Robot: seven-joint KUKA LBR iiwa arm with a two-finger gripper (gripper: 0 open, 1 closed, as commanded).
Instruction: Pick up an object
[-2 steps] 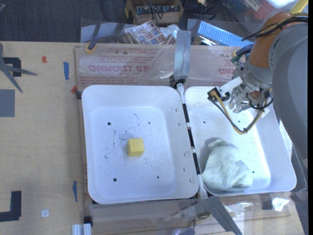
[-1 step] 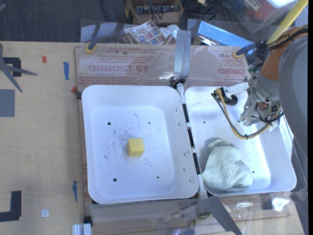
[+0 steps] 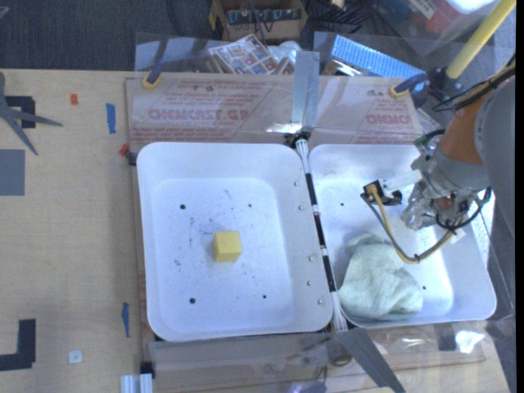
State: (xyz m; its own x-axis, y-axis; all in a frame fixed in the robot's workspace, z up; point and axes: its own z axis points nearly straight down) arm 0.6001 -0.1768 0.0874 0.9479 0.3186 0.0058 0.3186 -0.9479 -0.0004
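White plastic forms two shallow bins side by side on a pale wooden surface (image 3: 65,244), seen from above at a slant. The left bin (image 3: 164,178) holds a small yellow cube (image 3: 228,246) near the middle of its floor, well apart from every wall. The right bin (image 3: 344,166) holds a crumpled pale-green cloth (image 3: 378,279) towards its front, close to the ridge between the bins.

The grey arm with its orange band reaches in from the right. Its gripper (image 3: 424,211) hangs over the right bin, just behind and to the right of the cloth, not touching it. Cables loop around it; whether the jaws stand wide or narrow cannot be told, and nothing is visibly held.

The cloth looks light, soft and floppy. It would likely bunch rather than slip, so a pinch on a raised fold near its top seems the best hold. The cube looks light and probably squashy, like foam. Its flat opposite faces should suit a straight pinch, centred so it does not twist out.
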